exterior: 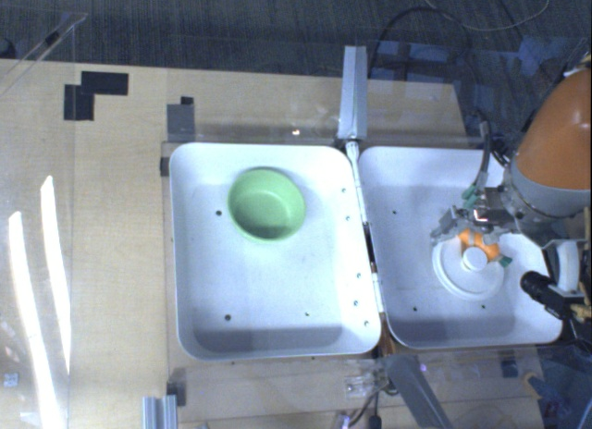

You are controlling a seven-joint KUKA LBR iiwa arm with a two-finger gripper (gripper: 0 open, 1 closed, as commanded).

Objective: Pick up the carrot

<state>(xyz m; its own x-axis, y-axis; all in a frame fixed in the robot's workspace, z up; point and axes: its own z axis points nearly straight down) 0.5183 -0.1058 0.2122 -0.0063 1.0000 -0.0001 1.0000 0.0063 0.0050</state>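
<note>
The carrot (482,246) is a small orange piece lying on a white round plate (455,275) in the right bin (407,233). A small white round object (474,260) sits on the plate right beside the carrot. My gripper (478,223) hangs directly over the carrot's far end, low in the bin, and its body hides part of the carrot. The arm's orange band (560,140) rises at the right edge.
A green bowl (266,202) stands in the back half of the left bin (213,307). A metal divider post (352,94) stands behind the seam between the bins. Black cables run along the floor at the back.
</note>
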